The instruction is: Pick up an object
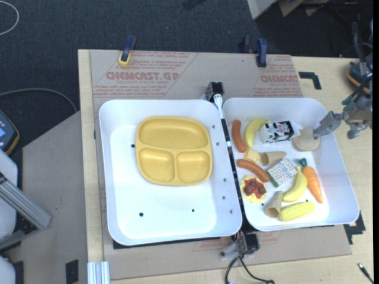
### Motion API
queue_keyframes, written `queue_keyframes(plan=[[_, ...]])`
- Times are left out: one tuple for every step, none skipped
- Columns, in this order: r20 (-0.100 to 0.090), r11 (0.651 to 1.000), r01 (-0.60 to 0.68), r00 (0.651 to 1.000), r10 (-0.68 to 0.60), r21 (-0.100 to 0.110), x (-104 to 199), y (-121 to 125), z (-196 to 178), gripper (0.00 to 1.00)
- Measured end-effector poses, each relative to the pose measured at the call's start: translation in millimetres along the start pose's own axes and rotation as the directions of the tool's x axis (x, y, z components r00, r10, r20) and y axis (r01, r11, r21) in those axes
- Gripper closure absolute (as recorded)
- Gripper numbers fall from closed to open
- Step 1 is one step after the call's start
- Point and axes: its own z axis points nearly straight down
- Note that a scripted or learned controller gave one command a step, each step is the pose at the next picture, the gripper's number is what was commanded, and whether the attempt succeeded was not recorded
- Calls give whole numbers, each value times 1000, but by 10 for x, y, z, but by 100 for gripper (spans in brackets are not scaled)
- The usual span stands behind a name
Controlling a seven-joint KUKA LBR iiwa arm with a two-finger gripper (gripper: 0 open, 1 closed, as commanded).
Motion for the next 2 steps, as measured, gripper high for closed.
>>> queue_keyframes(plan=[[-1,1000,0,1000,0,2,-2,35,633,0],[0,1000,0,1000,0,0,-16,37,1062,0]])
